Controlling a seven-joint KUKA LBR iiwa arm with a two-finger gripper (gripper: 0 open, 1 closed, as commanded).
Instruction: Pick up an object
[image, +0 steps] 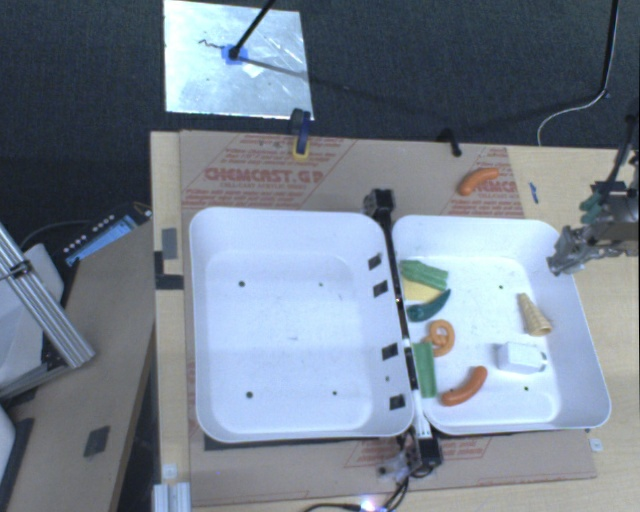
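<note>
The right bin (575, 345) holds several small items. Along its left side lie a green block (423, 271), a yellow piece (420, 291), a dark green pod (428, 307), an orange pretzel (441, 336) and a green stick (426, 368). Toward the front an orange sausage (464, 385) lies beside a white block (520, 357), and a tan cone (534, 313) sits farther right. My gripper (572, 252) hangs at the bin's far right corner, above the rim and apart from every item. Nothing shows in its grasp.
The left bin (215, 300) stands beside the right one, with a black hinge strip (392, 300) between them. Another orange sausage (478, 181) lies on the cardboard behind the right bin. A yellow and blue clamp (299, 133) sits at the back edge.
</note>
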